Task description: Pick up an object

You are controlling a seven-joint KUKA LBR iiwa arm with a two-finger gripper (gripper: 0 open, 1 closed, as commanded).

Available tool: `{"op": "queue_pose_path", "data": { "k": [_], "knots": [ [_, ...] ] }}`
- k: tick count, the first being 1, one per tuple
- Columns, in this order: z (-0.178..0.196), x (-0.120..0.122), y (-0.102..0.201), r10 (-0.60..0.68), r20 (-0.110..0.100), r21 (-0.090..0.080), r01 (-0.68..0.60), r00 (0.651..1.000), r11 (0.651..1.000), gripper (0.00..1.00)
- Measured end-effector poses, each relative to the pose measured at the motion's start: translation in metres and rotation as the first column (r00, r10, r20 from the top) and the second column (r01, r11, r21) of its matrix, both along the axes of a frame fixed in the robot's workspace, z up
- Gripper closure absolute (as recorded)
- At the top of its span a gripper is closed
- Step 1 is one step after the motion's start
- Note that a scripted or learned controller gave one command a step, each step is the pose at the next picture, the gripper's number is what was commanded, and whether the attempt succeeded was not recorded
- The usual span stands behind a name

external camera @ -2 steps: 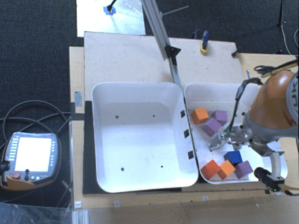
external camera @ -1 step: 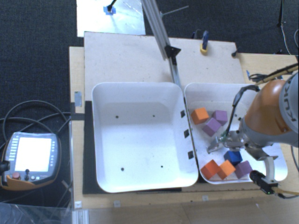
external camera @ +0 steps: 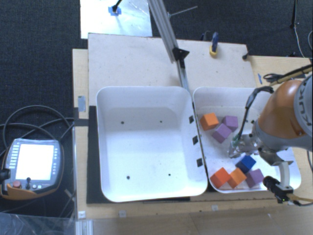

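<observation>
The right bin [external camera: 205,98] holds several small blocks. An orange block [external camera: 210,121] and two purple blocks [external camera: 230,122] [external camera: 221,132] lie near its middle. At the front lie a blue block [external camera: 246,163], two orange blocks [external camera: 220,176] [external camera: 237,177] and a purple block [external camera: 255,177]. My gripper [external camera: 236,150] hangs over the bin just above and left of the blue block, under the orange wrist band [external camera: 283,114]. I see nothing held between its fingers.
The left bin [external camera: 105,102] lies beside the right one, with a slanted metal pole [external camera: 164,23] rising behind their shared wall. A teach pendant [external camera: 32,168] with cables sits on the floor at left. A yellow and blue clamp [external camera: 214,47] stands on the back board.
</observation>
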State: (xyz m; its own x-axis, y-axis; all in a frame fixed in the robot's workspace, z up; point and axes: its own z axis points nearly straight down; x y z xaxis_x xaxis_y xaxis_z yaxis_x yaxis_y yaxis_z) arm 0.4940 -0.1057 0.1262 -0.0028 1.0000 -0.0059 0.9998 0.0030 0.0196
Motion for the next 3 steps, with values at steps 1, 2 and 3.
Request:
{"op": "queue_pose_path", "data": {
  "k": [1, 2, 3],
  "knots": [
    [0.064, 0.004, 0.001, 0.002, -0.011, 0.004, -0.002, 1.0, 1.0, 1.0],
    [0.129, 0.006, 0.002, 0.002, -0.009, 0.004, -0.002, 1.0, 1.0, 1.0],
    [0.174, 0.007, 0.002, 0.003, -0.012, 0.004, -0.002, 1.0, 1.0, 1.0]
  ]
}}
